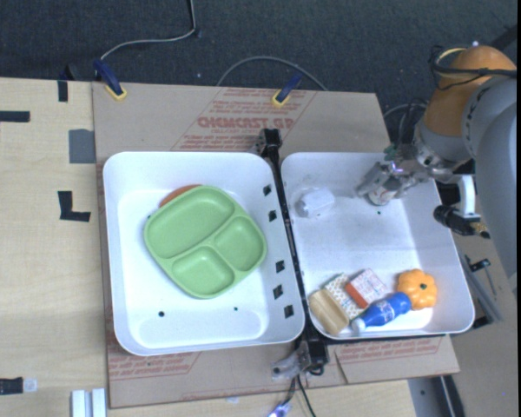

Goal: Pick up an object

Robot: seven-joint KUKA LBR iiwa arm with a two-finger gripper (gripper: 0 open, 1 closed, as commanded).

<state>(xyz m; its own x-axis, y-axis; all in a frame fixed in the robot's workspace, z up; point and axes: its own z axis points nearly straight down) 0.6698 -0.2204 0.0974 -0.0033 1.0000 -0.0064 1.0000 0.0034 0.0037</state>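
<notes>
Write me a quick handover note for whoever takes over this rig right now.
Hand: low over the far part of the right bin, nothing visibly held; can't tell if it is open or shut.
Right bin: a pale object near the divider, left of the hand; at the near edge, an orange pumpkin-like toy, a blue bottle, a small red and white box and a tan block.
Left bin: green divided plate, something orange under its far edge.
Done: nothing lifted yet. Left: grasp and lift one object.

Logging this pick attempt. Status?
Gripper low over right bin, far side, nothing visibly held. Small whitish object alongside. Orange pumpkin toy, blue bottle near corner.
</notes>
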